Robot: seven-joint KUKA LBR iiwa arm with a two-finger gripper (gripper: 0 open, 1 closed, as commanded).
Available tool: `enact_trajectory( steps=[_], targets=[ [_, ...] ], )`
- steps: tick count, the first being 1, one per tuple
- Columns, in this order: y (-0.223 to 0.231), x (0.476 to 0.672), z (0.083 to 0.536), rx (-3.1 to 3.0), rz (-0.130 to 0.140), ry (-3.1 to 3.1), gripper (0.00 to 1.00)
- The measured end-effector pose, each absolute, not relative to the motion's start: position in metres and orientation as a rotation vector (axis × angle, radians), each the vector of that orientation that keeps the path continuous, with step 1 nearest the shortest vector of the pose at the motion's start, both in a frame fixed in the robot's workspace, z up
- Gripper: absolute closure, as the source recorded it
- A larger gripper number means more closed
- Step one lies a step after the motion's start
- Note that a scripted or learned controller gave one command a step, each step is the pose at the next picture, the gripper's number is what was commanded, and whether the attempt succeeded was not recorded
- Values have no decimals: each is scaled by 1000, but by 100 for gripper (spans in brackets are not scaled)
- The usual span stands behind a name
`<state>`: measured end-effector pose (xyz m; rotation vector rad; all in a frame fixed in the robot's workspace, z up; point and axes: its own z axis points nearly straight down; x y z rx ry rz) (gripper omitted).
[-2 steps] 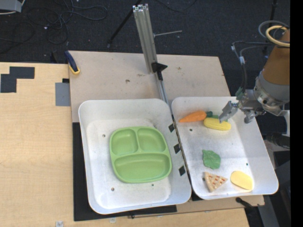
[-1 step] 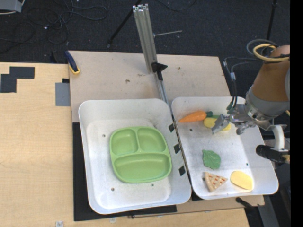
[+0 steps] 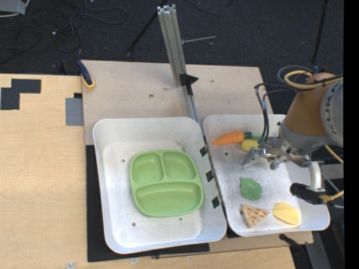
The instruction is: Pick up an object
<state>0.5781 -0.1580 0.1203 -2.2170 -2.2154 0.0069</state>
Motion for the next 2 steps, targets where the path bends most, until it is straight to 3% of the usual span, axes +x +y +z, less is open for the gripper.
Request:
enact_trajectory(
  steps=[1, 2],
  targets=[
    [-160, 579, 134, -2223, 4, -2214, 100],
    [-151, 583, 184, -2221, -2, -2224, 100]
  ],
)
